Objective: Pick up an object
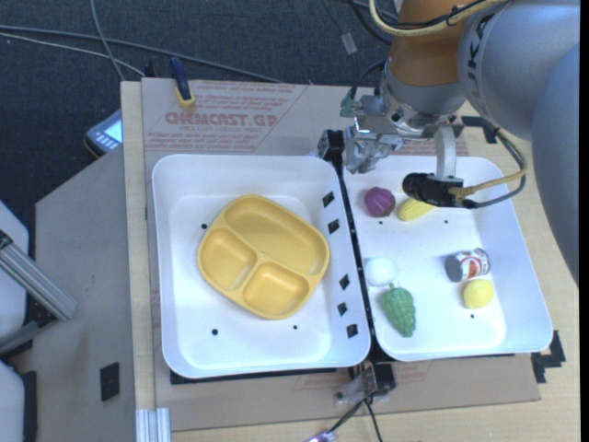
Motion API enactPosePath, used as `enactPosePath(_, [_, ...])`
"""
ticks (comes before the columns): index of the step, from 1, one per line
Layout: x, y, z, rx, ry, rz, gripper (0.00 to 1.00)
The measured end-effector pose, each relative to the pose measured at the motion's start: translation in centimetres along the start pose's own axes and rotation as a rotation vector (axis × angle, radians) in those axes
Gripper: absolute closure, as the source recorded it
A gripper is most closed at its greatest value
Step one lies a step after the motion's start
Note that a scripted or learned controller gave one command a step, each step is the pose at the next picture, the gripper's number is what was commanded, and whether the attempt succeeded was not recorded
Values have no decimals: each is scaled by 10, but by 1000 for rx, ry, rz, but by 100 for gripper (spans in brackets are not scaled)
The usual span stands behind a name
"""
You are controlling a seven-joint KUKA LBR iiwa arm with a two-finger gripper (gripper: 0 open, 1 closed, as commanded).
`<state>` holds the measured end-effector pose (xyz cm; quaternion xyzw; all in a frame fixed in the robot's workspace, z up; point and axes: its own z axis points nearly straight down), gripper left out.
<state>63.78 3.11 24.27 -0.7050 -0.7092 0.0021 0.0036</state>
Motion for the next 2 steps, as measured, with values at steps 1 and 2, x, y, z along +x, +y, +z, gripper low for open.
enactPosePath(1, [57,-2,1,-4,0,-1,100])
enactPosePath(2, [53,-2,0,-4,-2,4,0])
